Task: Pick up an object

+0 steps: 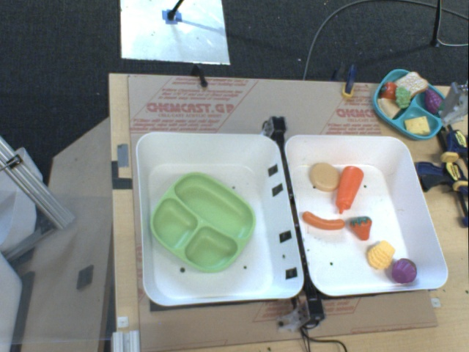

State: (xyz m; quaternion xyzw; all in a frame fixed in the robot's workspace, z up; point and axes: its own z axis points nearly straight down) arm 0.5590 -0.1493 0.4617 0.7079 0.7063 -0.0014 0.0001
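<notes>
Here the tool's state cannot be told; toys crowd the right bin (410, 160), a purple ball (403, 270) near its rim

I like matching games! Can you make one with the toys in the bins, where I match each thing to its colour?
Things:
1. divided plate
2. carrot
3. ball
4. corn

Colours:
A. purple
B. yellow
C. green
D. orange

Pairs: 1-C, 2-D, 3-A, 4-B
</notes>
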